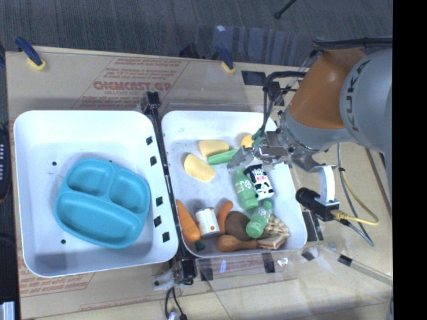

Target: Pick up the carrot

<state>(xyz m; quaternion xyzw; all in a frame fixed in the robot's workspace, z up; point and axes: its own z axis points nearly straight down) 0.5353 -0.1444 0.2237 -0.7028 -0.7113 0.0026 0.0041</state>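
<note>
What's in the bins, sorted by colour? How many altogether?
Blue: 1, tray
Yellow: 3, pieces
Green: 3, bottles, bean
Orange: 2, carrot, another
Brown: 2
Others: 3, can, carton, sandwich
Total: 14

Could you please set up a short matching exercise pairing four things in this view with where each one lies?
Things:
1. blue plastic divided tray
2. long orange carrot
3. green plastic bottle
4. pale yellow wedge

Places:
A. right bin, centre, just below the pincer
B. right bin, along its left wall near the front
C. left bin
D. right bin, upper left part

Pairs: 1-C, 2-B, 3-A, 4-D
</note>
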